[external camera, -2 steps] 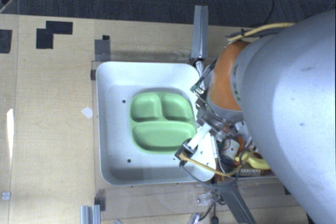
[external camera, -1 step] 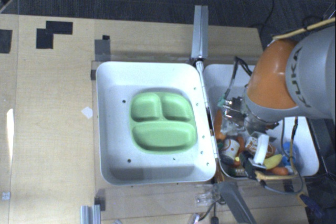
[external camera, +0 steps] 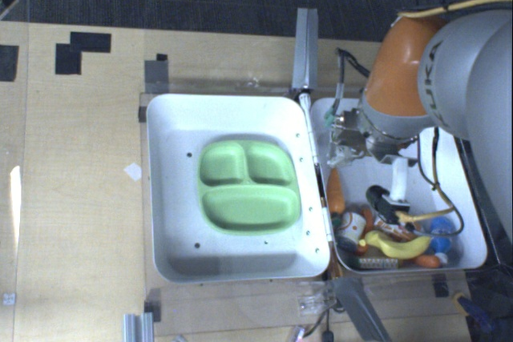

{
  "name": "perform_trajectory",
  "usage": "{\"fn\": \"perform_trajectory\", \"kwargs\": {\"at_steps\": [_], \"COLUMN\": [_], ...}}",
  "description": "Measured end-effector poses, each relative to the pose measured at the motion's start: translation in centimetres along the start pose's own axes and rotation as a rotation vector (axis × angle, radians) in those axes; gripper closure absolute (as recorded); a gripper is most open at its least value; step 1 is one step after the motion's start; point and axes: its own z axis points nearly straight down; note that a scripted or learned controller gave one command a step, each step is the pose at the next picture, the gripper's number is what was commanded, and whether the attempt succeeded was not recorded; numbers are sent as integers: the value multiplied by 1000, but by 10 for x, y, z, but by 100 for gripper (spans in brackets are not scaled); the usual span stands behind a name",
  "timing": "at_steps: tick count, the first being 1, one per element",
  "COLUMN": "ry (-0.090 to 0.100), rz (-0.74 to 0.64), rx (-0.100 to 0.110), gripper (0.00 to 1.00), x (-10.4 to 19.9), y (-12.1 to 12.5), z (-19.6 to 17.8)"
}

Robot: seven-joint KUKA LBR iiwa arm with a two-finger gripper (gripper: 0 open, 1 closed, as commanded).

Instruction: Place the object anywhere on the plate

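A green plate (external camera: 248, 184) with three compartments lies in the middle of the left white bin (external camera: 172, 172); nothing rests on it. My gripper (external camera: 346, 146) hangs low over the upper left part of the right bin (external camera: 474, 248), close to the wall between the bins. An orange carrot-like piece (external camera: 335, 191) lies just below the gripper along that wall. A yellow banana (external camera: 398, 246) sits further down in the pile of toys. I see nothing held in the gripper.
Several small toys crowd the lower end of the right bin, among them a blue piece (external camera: 442, 225), a red piece (external camera: 431, 259) and a round dark-and-white item (external camera: 349, 227). A metal post (external camera: 304, 52) stands behind the bins.
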Motion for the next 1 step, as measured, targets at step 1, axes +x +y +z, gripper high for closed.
{"fn": "perform_trajectory", "kwargs": {"at_steps": [1], "ry": [0], "rz": [79], "rx": [2], "gripper": [100], "x": [61], "y": [-84], "z": [0]}}
